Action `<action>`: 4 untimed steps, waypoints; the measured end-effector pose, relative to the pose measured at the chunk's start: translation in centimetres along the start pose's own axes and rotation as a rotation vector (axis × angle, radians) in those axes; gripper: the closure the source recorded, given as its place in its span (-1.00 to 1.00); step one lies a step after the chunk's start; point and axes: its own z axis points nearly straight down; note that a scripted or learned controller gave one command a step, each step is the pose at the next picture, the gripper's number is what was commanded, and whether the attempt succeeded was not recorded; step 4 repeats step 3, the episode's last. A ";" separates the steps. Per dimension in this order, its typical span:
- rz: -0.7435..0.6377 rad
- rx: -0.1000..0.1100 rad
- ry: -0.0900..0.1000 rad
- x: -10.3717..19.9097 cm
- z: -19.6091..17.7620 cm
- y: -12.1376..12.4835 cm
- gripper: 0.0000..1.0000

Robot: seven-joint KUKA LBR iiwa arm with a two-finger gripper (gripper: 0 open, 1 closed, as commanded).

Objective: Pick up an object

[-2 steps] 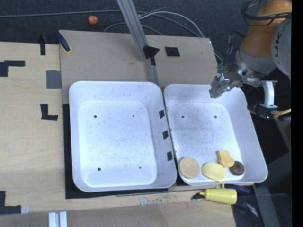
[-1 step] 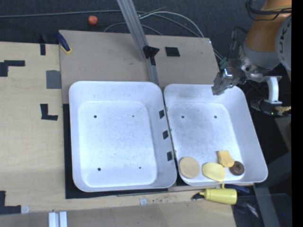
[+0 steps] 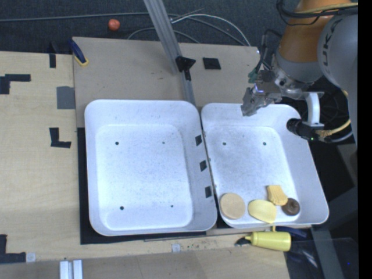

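We are hovering our grey arm's hand (image 3: 253, 106) over the right shallow white bin's (image 3: 256, 156) upper edge, grip state unclear, approaching; next we are needing a descent toward the round tan disc (image 3: 232, 205), lower right.

Tan wooden bench top (image 3: 35, 156) under even, flat light, marked with scattered black tape pieces (image 3: 57, 137) and one grey patch (image 3: 65, 97) on the left. Raised tan board (image 3: 145, 68) beneath the two white bins (image 3: 93, 156), black mat edge showing along their near side. Dark grey carpeted floor (image 3: 58, 4) across the far side. Small orange ball (image 3: 114, 24) lying there, near white cables (image 3: 203, 25) looping over the carpet. Slanted grey metal pole (image 3: 165, 34) rising from a black bracket (image 3: 185, 64) behind the bins. Blue-yellow clamp (image 3: 79, 53) at the board's far left corner. Yellow-handled tool (image 3: 268, 240) on the near edge.
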 end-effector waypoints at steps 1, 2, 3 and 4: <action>0.000 0.000 0.000 5.5 0.1 -1.7 1.00; 0.000 0.001 0.000 9.8 0.3 -2.3 1.00; 0.001 0.002 0.000 14.2 1.9 -3.1 1.00; 0.001 0.002 0.000 14.2 1.9 -3.1 1.00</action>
